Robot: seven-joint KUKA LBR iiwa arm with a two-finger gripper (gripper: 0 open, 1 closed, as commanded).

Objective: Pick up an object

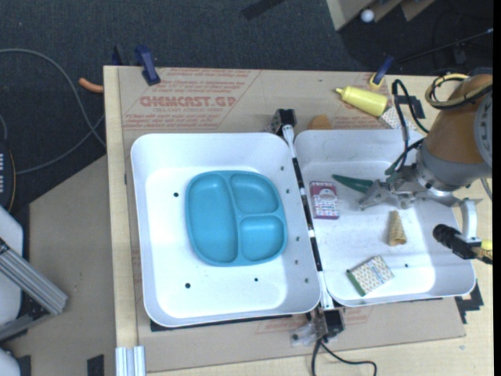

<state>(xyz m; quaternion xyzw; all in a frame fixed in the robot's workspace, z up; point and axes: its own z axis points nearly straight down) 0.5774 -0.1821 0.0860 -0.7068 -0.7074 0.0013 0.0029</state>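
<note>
The arm [458, 143] is cut off at the right edge. Its pincer [376, 194] is too blurry to tell its state. The desk [188, 100] reads "CHEMCAST GP".

We saw even, bright overhead light wash the white bins [156, 288] nearly featureless, with soft shadows along their rims; the dark floor [55, 22] stayed dim, and detail looked slightly soft.
</note>
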